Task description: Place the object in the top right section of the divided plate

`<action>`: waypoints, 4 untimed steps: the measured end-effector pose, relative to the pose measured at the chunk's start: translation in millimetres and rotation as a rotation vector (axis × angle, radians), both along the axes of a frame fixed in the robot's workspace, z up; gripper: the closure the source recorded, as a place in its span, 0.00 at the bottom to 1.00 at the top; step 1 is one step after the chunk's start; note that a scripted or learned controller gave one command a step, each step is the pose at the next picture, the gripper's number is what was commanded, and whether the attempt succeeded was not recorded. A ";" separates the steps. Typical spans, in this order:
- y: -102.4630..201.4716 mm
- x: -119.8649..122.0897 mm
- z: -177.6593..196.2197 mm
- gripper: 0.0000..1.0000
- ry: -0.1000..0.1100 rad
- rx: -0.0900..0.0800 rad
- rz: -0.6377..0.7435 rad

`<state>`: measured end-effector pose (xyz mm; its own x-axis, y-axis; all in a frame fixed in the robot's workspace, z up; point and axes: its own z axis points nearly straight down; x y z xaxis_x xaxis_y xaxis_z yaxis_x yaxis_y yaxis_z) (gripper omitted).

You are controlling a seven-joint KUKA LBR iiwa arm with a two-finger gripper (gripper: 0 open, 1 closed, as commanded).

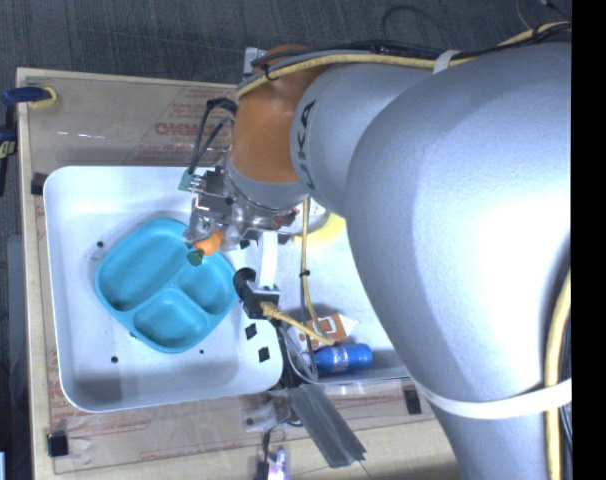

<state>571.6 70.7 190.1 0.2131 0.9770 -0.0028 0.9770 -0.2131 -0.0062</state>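
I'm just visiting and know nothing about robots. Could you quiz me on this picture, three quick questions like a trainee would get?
1. True or false: the divided plate is red.
2. Which bin holds the plate? A) the left white bin B) the one on the right
3. Fill in: the small orange object at the claw sits over the plate's top ____ edge.

Key: 1 false, it is blue. 2 A. 3 right.

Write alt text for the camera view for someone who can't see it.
A big grey robot arm reaches from the right over a white bin, its end effector at the upper right edge of a blue divided plate, with a small orange and green object there. A blue can lies further right.
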 end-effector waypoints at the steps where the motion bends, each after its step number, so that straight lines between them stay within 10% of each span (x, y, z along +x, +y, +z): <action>1: 42.2 -88.7 11.2 1.00 -0.001 0.001 0.070; 2: 19.2 -45.1 30.9 1.00 -0.003 0.001 0.060; 3: 63.8 -83.6 38.0 1.00 0.000 0.000 -0.001; 4: 84.5 -44.8 78.0 1.00 -0.003 0.002 0.337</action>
